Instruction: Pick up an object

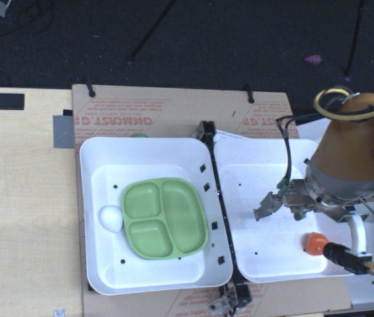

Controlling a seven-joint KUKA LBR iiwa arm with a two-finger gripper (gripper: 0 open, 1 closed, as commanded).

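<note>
A small orange round object (315,243) lies in the right bin (253,170) near its front right corner. My gripper (267,209) hangs over the middle of that bin, pointing left, a short way left of and behind the orange object and apart from it. Nothing shows between its tips. In the left bin (98,157) a green divided plate (164,218) lies flat, with a white egg-shaped object (111,218) touching its left rim.
A black divider with clips (217,210) runs between the two bins. Both bins stand on a cardboard sheet (174,114). The grey and orange arm (349,150) covers the right bin's right side.
</note>
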